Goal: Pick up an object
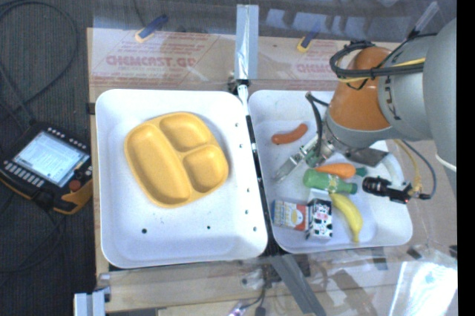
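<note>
- Left white bin (111, 233): we see a yellow three-compartment plastic tray (177, 156).
- Right white bin (286, 110): red sausage (289, 134), long axis tilted up-right; carrot (335, 169), banana (347, 214), cartons.
- Gripper (297, 162): fingers apart, holding nothing.

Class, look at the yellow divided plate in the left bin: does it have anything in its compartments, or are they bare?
Bare. The yellow plate shows plain yellow in all three compartments; the toy food lies in the right bin.

Pincer (297, 162) low in right bin (386, 237), seemingly beside the carrot (335, 169).
</note>
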